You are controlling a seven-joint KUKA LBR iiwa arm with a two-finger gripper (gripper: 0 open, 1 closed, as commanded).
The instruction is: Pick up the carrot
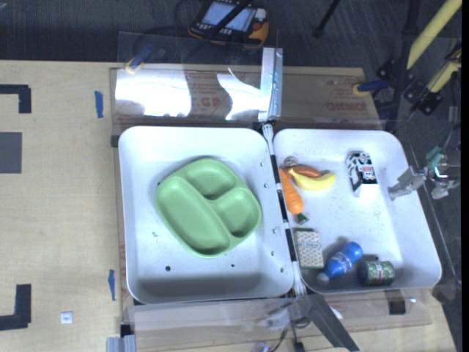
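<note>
Two white bins sit side by side on the wooden bench, and the job has hardly begun. The carrot [292, 194] lies in the right bin [381, 226], close against its left wall, just under the banana [316, 181]. Nothing is touching it. The claw [419, 180] hangs at the right rim of that same bin, well apart from the carrot, with the whole floor of the bin between them. It is a small, pale, shiny metal thing from here, and I cannot tell how it is set. It holds nothing that I can see. So all the work is left: I think it must cross the bin, come down over the carrot, grab it and lift it. The carrot is long and thin, bright orange, with a bit of green at its lower end. It looks smooth and toy-like, maybe plastic. The banana is yellow and curved, with a reddish thing lying along its top. It is so close to the carrot that they may be touching, and that could make the grab hard. Lower down are a flat speckled packet [309, 247], a blue bottle [341, 260] on its side and a dark green can [377, 271]. The left bin [146, 152] holds a soft green plate [209, 205] with three dips in it.
</note>
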